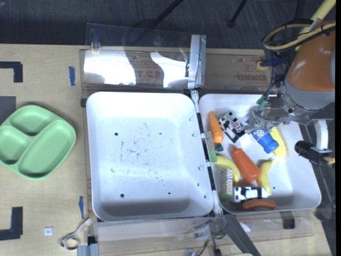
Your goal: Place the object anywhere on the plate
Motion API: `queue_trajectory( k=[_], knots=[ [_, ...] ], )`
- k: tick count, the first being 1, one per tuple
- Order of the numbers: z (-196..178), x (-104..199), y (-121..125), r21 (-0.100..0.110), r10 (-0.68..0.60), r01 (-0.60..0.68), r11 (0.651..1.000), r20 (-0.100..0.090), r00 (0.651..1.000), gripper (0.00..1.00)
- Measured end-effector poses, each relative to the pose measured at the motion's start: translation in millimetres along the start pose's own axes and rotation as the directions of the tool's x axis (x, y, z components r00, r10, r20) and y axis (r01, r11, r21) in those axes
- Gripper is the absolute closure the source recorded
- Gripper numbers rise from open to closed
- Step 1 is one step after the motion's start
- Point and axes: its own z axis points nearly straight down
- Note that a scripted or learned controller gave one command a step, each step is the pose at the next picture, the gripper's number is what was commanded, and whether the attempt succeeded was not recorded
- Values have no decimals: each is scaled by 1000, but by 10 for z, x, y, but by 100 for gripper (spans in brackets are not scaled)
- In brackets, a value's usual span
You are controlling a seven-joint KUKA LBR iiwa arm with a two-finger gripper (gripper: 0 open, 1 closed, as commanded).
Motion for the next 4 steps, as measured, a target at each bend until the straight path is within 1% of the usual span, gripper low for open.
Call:
queue_trajectory(
  k=[1,2,4],
  knots=[
    [391,650,-446,4,-83,83,997,-1,997,100],
    [389,643,-445,3,-82,82,997,0,997,0],
    [389,643,-445,3,-82,82,997,0,997,0]
  ],
)
